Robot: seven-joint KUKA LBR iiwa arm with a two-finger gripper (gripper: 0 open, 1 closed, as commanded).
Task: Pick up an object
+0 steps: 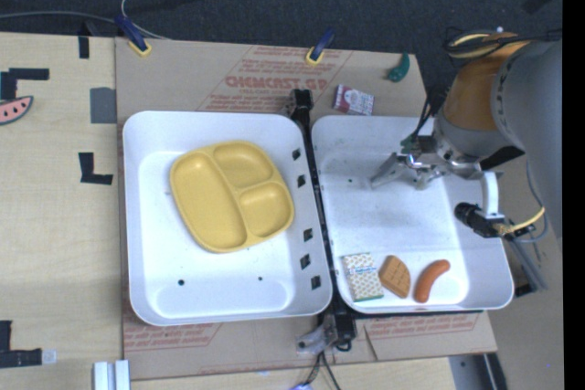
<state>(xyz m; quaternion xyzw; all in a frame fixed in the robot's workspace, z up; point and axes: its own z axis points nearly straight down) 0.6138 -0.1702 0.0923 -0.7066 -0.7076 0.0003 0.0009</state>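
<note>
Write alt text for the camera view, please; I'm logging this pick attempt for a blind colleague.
A grey robot arm reaches from the right, its gripper above the bare upper floor of the right white bin, holding nothing. Along that bin's near edge lie a small packet, a brown biscuit and a sausage; the left bin holds a yellow divided plate.

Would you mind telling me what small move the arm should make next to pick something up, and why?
Probably it should shift the gripper toward the near edge of the right bin. It sits over bare bin floor at the far end, with nothing between its fingers, while the sausage, the toast-shaped piece and the small packet lie in a row along the near edge.
</note>
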